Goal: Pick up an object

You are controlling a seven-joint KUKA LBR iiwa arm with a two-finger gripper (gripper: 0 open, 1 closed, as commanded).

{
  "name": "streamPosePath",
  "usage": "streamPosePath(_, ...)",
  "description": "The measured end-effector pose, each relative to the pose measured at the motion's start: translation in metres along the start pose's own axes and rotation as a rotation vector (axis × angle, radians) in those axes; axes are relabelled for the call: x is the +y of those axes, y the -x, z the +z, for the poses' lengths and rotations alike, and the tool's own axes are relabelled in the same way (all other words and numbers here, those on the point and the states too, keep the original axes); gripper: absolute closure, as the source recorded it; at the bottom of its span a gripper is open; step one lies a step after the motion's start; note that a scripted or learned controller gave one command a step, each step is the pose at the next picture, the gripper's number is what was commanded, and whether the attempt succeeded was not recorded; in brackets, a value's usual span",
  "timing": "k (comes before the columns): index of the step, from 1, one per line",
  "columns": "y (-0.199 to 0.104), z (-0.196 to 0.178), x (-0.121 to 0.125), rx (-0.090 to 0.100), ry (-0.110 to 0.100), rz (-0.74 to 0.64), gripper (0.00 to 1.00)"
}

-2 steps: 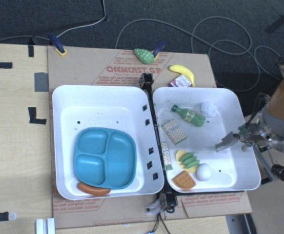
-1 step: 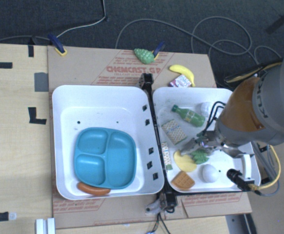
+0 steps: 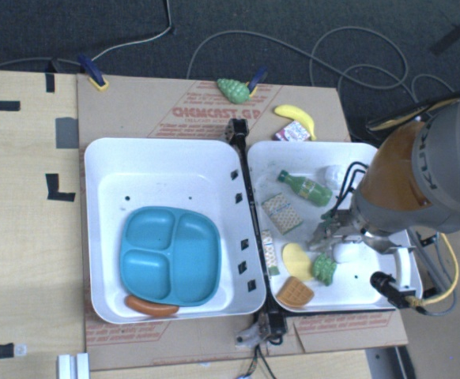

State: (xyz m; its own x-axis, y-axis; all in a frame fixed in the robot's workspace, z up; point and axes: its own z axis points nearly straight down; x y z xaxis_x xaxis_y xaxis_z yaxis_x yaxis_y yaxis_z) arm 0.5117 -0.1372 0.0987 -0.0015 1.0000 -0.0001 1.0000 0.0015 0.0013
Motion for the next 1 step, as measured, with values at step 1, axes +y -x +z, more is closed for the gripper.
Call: streamPosePath(1,0.0,0.0001,-0.0001,0.0,0.0,0.0,0.0)
